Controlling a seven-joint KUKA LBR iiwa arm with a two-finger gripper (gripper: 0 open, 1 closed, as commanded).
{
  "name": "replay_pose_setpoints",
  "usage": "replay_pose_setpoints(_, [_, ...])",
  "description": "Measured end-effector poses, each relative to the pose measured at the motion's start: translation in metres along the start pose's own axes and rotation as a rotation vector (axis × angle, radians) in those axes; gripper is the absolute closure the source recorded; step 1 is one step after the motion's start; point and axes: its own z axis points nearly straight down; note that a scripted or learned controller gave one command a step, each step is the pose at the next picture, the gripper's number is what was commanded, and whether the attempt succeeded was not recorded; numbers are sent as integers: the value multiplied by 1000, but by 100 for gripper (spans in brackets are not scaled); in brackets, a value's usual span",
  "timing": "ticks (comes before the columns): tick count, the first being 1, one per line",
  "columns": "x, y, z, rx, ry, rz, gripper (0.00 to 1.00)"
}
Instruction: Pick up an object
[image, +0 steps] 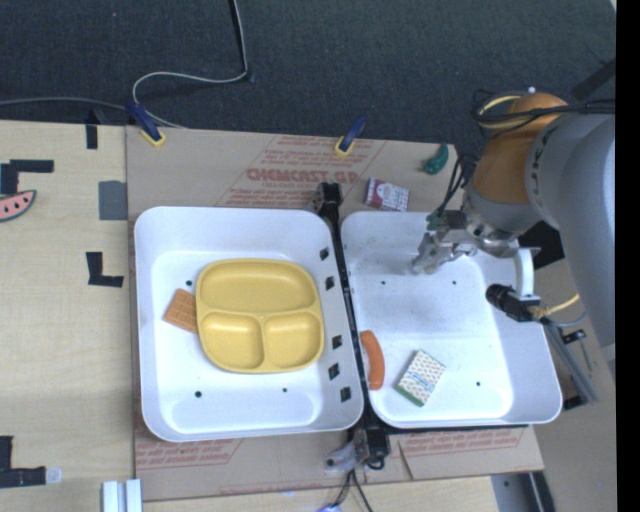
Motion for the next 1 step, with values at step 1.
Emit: replay_pose_setpoints(1, [0, 0, 0, 0, 0, 0, 0])
